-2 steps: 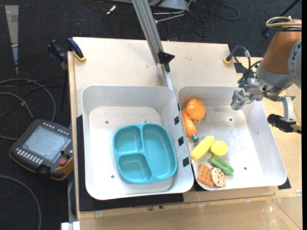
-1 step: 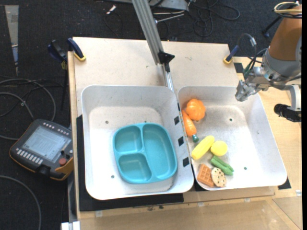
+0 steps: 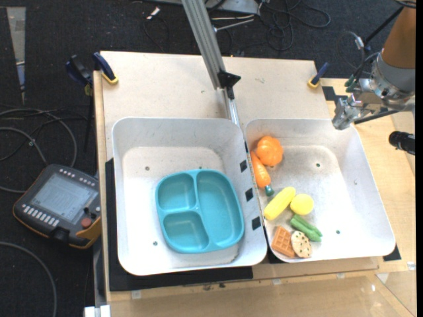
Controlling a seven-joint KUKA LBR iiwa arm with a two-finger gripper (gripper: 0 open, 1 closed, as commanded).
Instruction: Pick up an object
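Well below-left of the gripper (image 3: 342, 119), whose jaw state we cannot tell, we see 1 orange (image 3: 269, 150) in the right bin (image 3: 357, 177).

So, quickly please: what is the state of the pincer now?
Pincer: cannot be told; it hangs over the right bin's far right corner.

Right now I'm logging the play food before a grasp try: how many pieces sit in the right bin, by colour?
Orange: 2, a round fruit and a carrot
Yellow: 2, a long piece and a round piece
Green: 1, a pod
Tan: 2, a waffle and a cookie
Total: 7
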